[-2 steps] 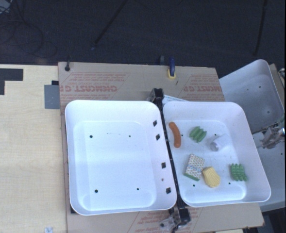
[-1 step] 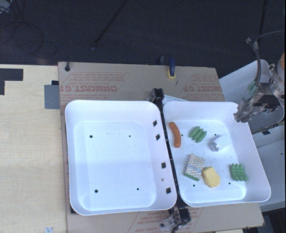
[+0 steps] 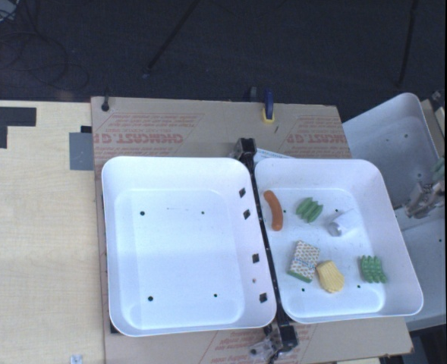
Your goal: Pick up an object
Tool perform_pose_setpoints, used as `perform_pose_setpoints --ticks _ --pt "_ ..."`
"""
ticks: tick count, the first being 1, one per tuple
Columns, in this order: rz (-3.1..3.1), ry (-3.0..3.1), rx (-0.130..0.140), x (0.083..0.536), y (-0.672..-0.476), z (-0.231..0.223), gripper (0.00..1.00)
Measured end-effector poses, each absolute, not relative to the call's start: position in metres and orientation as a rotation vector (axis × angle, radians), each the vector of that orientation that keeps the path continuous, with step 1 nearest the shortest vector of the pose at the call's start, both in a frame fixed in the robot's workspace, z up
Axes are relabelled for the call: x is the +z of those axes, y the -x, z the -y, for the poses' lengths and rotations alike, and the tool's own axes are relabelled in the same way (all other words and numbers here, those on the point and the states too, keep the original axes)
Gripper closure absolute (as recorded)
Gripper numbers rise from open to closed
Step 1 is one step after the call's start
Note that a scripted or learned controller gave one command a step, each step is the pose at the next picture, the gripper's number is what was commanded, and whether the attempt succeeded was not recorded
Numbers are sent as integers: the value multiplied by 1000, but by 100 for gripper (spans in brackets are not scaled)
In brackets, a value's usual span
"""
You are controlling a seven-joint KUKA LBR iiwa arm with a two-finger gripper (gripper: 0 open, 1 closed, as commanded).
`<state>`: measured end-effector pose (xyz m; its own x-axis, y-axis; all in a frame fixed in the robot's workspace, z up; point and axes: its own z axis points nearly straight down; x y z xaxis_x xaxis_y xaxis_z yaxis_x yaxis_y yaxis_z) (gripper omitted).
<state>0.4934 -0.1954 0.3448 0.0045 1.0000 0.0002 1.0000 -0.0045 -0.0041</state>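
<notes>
End effector (image 3: 425,197) appears as a small blurred shape beside the right bin's (image 3: 322,170) outer rim, outside the bin; whether it is spread or pressed together cannot be told. Inside that bin lie an orange sausage (image 3: 273,209), a green piece (image 3: 309,209), a small grey item (image 3: 337,224), a checked block (image 3: 305,260) touching a yellow piece (image 3: 330,277), and another green piece (image 3: 373,269). The left bin (image 3: 174,173) adjoins it on the surface (image 3: 33,226).

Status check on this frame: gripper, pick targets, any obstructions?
Six objects in right bin: orange sausage, two green pieces, yellow block. None lifted. Nothing stacked on them.
</notes>
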Motion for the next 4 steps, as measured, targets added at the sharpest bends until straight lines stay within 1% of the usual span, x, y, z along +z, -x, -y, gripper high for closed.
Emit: perform_pose_setpoints --ticks 1,2,3,4 --pt "2228 2214 -2 405 -475 114 100" --pt "2231 2214 -4 454 -476 37 100" --pt "2225 2210 8 406 -476 -28 100" --pt "2228 2217 -2 433 -536 -78 100"
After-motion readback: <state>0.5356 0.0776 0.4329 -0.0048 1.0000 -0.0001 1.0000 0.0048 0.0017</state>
